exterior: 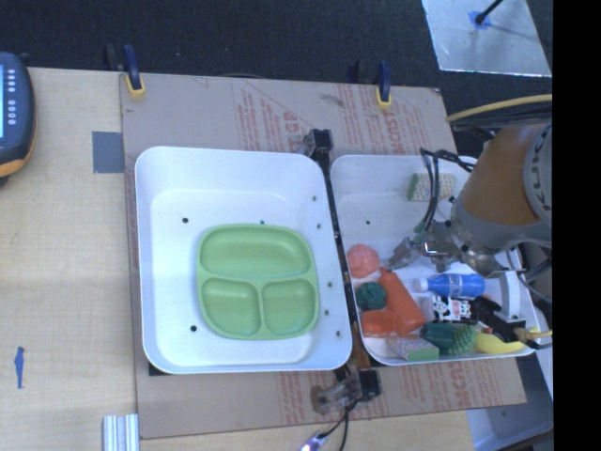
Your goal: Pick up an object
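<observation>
Two shallow white bins were seen side by side on the table [66, 252], and the end effector [413, 248] was positioned low inside the right bin [376, 181], reached in from the right by the grey arm [502, 195] with its orange band. Whether its fingers were spread or closed could not be told, and nothing was seen gripped between them. Just to the left of the end effector a pink rounded object [363, 257] was lain, and below and to the left of it a dark green object [371, 295] was rested against an orange wedge-shaped piece [399, 306]. Directly below and slightly right of the end effector a blue and white bottle [455, 285] was lain on its side, with a black and white item [451, 309] just under it. Further below, near the bin's front rim, a green bristly object [451, 337], a yellow piece [498, 345] and a grey-green block [411, 349] were gathered close together. Above the end effector, toward the bin's far wall, a small pale sponge-like square [420, 187] was placed apart from the rest. Well to the left, in the left bin [169, 186], a light green divided plate [256, 281] was laid flat.
</observation>
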Tool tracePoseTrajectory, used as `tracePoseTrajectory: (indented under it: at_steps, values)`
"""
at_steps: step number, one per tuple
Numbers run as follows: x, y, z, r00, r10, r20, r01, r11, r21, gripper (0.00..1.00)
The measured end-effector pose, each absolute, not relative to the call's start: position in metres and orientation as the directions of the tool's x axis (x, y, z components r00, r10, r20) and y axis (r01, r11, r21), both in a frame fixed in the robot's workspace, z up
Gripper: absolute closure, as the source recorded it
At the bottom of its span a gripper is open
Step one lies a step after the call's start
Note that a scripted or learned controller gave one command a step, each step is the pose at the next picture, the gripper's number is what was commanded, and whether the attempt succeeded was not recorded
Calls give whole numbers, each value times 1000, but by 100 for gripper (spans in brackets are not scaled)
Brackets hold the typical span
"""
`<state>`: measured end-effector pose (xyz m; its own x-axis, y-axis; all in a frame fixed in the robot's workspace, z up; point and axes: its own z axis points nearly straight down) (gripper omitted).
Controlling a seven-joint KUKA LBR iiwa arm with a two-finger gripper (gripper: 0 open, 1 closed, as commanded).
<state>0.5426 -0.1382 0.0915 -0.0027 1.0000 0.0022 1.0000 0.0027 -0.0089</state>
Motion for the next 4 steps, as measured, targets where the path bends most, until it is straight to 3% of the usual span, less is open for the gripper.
tracePoseTrajectory:
  at_steps: [1, 2, 3, 4]
  values:
    - [663, -191, 133, -9, 1000, -5, 1000, 9, 12, 0]
    - [541, -185, 132, -2, 1000, 3, 1000, 2, -12, 0]
    - [659, -179, 92, -7, 1000, 4, 1000, 7, -10, 0]
    - [613, -215, 223, -1, 1000, -5, 1000, 1, 8, 0]
